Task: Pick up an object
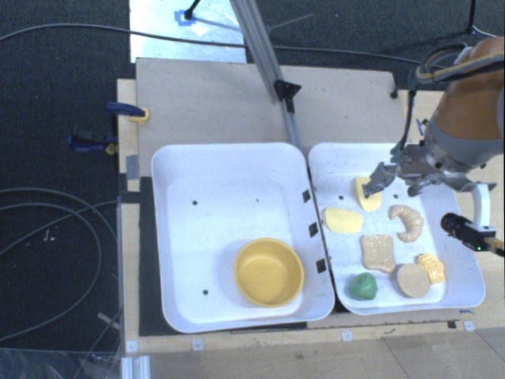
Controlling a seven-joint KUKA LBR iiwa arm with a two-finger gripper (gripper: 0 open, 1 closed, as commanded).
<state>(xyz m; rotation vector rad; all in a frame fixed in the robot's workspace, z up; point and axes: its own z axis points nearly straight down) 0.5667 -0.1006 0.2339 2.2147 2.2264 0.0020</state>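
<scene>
My gripper (384,178) hangs over the upper part of the right bin (465,294), on the grey arm with its orange band coming in from the right. Its tip is right at the top edge of a small yellow piece (368,196) lying in that bin. Below it lie a pale yellow wedge (343,220), a croissant (408,221), a slice of toast (378,253), a green piece (363,286), a round tan biscuit (412,280) and a small corn cob (431,268). I cannot tell whether anything is held.
The left bin (181,212) holds a yellow bowl (269,271) near its front right corner. A slanted metal pole (260,38) crosses the bench behind the bins. Black clips sit along the rim between the two bins. Cables lie on the floor at the left.
</scene>
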